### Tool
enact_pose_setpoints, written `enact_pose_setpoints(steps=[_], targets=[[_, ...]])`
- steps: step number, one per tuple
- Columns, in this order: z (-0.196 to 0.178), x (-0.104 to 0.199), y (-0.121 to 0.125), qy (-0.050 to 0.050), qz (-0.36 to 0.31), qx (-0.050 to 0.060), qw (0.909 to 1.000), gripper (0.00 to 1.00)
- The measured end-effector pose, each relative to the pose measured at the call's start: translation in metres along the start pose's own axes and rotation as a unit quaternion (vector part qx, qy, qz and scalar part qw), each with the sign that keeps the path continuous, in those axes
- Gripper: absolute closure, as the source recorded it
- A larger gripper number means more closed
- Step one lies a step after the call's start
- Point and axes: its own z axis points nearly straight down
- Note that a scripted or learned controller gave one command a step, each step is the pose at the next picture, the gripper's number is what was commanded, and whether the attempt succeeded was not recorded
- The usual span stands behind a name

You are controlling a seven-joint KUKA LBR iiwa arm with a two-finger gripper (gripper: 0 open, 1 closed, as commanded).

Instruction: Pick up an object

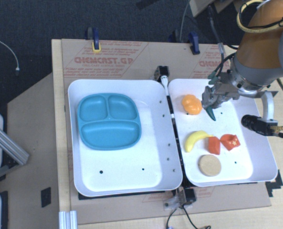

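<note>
The right bin (256, 168) holds an orange fruit (192, 104) at its upper left, a yellow banana (194, 140), two red pieces (214, 145) (231, 141) and a tan round disc (210, 165) lower down. My gripper (211, 112) hangs over the upper part of this bin, just right of the orange, its dark fingers pointing down and close together. Nothing shows between the fingers. The grey arm with its orange band (263, 37) comes in from the upper right.
The left bin (84, 173) holds a blue divided plate (110, 121). A black divider (171, 116) with clamps runs between the bins. A black cable fitting (256, 123) sits at the right bin's right rim. Blue clamps (96, 38) hold the cardboard base.
</note>
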Motion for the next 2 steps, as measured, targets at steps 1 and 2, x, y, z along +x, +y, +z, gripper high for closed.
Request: enact_pose_setpoints(steps=[1,2], targets=[[-0.002,0.051,-0.003,0.000,0.000,-0.001,1.0000,1.00],[0.015,0.107,-0.018,0.000,0.000,0.000,1.0000,1.00]])
